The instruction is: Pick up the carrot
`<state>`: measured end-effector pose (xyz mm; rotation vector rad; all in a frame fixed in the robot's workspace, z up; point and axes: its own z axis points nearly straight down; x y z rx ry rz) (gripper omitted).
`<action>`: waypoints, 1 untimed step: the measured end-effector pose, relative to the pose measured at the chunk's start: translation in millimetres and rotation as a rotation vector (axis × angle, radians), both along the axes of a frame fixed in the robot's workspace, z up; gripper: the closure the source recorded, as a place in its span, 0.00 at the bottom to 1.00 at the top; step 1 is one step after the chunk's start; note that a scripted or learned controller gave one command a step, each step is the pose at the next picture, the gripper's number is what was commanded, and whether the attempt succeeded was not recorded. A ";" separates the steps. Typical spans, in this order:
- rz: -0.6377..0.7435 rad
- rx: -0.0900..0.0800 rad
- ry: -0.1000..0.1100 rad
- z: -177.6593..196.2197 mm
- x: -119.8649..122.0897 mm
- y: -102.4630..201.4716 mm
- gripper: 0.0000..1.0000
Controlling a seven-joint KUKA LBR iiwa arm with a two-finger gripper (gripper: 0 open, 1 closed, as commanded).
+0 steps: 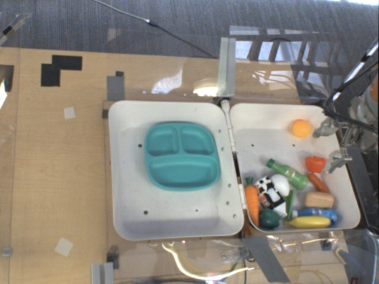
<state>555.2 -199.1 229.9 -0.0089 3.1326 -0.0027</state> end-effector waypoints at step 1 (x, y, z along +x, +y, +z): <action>0.237 -0.003 -0.004 7.1 77.0 -4.9 0.00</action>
